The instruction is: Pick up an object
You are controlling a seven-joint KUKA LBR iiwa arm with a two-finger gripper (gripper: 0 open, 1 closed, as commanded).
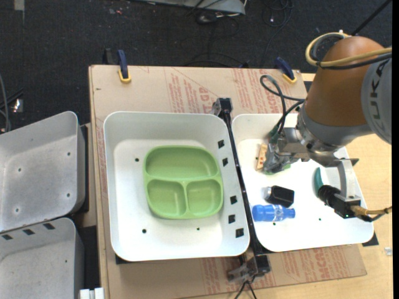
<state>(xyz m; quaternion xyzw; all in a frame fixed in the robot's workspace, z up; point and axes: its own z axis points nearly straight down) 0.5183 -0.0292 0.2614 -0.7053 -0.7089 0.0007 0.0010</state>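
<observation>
Your candidate objects, a small blue plastic bottle [272,213] and a black block [280,195] touching it in the right white bin [349,232], lie so close the gripper [274,156], whose state I cannot tell, may nudge both.

We look from one fixed camera above the counter [162,83], tilted down at a slant. Far edge of counter sits toward top of frame, dark floor [56,30] beyond it. Both bins are in frame: left bin [118,229] near centre, right bin [349,232] toward the right side. The arm [346,86] enters from our right, close under the lens. Middle distance.
</observation>
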